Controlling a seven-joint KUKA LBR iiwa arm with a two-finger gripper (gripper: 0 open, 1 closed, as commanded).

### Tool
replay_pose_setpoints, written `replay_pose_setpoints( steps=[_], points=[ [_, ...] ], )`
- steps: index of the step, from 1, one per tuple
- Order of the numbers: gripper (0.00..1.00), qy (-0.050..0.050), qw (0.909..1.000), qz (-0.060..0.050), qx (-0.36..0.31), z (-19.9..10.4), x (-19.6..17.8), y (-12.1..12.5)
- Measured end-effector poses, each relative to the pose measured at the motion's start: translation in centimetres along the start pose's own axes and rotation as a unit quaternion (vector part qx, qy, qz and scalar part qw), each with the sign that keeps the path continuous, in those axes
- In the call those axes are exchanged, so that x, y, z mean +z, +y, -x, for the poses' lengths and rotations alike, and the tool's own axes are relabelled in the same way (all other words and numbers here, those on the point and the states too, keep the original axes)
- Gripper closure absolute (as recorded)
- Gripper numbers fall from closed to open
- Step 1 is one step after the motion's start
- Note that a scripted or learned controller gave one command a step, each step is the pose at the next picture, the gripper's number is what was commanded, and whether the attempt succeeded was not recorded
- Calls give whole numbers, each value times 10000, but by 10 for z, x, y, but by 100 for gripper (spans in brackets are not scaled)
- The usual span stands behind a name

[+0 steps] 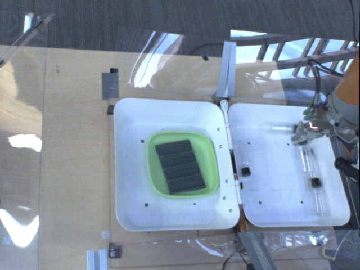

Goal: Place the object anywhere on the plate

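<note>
A dark grey ribbed block [179, 166] is lying flat and slightly turned on the green plate [211, 163] in the left bin [129, 151]. The gripper [306, 133] is hovering over the right bin [270, 167]; I cannot tell its state

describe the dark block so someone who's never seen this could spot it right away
Find the left white bin of the two on the bench. In its middle sits a lime-green plate, square with rounded corners. The dark grey ridged block lies flat on that plate, slightly turned, far larger than the little black pieces in the right bin.
</note>
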State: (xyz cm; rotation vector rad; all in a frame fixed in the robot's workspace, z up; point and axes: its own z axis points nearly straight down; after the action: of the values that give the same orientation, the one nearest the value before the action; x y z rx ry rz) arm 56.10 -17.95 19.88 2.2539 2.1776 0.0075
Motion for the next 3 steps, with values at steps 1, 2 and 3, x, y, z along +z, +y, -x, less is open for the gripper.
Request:
replay_pose_setpoints(
  steps=[1,2,3],
  points=[
    [100,11,9995,-24,-319,-91,68,-21],
    [100,15,9971,-5,-765,-170,12,-33],
    [0,15,9971,-6,-761,-169,12,-33]
  ],
)
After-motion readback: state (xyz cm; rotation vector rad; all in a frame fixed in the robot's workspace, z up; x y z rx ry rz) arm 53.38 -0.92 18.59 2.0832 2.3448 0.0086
